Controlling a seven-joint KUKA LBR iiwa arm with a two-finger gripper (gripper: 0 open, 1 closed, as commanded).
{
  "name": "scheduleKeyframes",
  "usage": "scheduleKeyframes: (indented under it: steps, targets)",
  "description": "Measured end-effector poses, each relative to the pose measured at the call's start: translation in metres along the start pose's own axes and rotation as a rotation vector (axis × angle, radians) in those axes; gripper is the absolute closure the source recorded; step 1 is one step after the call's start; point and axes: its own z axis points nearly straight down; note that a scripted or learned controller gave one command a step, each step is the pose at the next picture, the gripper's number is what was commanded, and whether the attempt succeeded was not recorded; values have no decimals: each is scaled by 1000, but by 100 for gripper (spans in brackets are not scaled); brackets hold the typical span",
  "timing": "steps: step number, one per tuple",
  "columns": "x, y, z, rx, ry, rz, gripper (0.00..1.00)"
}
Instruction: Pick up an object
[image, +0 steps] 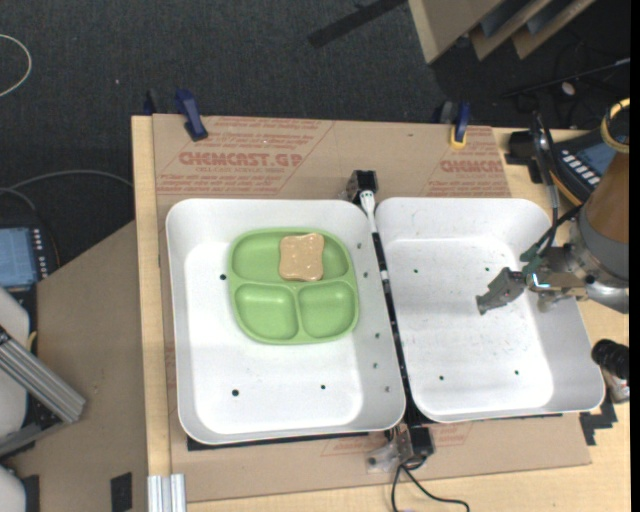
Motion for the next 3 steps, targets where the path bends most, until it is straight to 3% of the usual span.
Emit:
scheduleKeyframes:
  steps: [1,2,3]
  targets:
    - [0,1,-11,-3,-1,-1,100]
    - [8,10,-209,-21,-4,-3,100]
    - [46,-5,-103,11,2,-3,100]
